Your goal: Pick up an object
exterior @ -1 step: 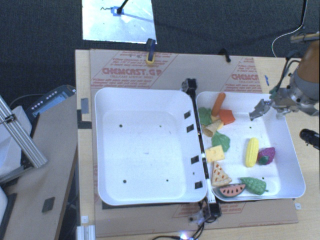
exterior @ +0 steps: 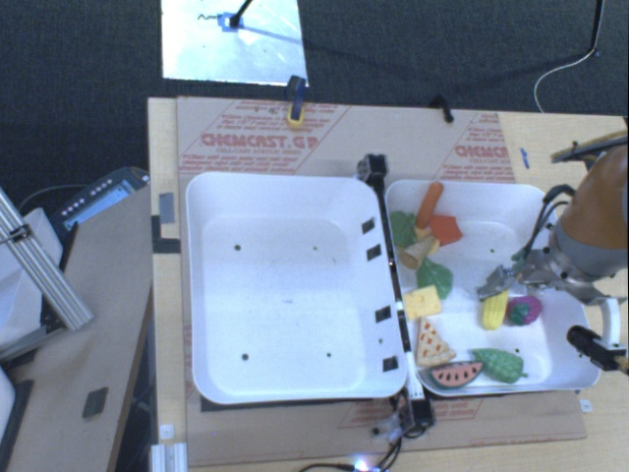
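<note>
I've got the arm [exterior: 600,219] in from the right, orange band showing above the wrist, and the pincer [exterior: 496,285] is down inside the right bin [exterior: 491,203]. Its metal tips sit low over the bin floor, just left of the corn cob [exterior: 493,311] and the purple piece [exterior: 525,310]. From this angle I cannot tell whether the tips are released or clenched, and I see nothing between them.

The toy food is all in that right bin. At the far end, a carrot [exterior: 429,203] leans beside a red piece [exterior: 445,229], with a green leafy piece [exterior: 402,229] at the left wall. Toward the middle there's a green pepper [exterior: 435,277], and just nearer, a yellow cheese block [exterior: 424,302]. Along the near edge I see a pizza slice [exterior: 431,343], a watermelon slice [exterior: 457,373] and a green leaf [exterior: 498,363], the slice and leaf touching. The corn cob stands just beside the purple piece, right under the pincer's reach.

The left bin [exterior: 285,293] sits alongside on the table [exterior: 256,136].
</note>
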`<state>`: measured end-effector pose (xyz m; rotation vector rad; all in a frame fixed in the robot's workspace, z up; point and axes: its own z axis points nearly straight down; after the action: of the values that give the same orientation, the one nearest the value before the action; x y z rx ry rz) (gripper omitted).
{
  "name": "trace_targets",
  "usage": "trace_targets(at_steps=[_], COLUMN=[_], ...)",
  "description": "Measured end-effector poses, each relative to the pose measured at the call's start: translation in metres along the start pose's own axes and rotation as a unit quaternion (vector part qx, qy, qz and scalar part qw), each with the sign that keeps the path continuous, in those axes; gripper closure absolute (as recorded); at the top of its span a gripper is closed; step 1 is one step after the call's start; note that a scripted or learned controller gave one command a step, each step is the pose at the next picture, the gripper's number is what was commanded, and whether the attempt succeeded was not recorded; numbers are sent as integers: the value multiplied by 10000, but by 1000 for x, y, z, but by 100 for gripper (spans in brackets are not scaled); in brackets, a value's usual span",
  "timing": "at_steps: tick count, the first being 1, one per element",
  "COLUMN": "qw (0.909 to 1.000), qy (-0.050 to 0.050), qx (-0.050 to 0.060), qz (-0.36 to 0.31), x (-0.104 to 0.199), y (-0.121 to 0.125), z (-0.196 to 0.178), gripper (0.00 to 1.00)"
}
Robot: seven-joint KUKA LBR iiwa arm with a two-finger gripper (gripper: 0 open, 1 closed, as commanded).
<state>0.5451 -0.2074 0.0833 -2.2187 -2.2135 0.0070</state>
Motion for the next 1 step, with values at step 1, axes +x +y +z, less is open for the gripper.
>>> trace_targets(at_steps=[1], qw=[10000], qy=[-9], qx=[-35], qz=[-12], x=[1], y=[-30], z=[0], gripper=[0])
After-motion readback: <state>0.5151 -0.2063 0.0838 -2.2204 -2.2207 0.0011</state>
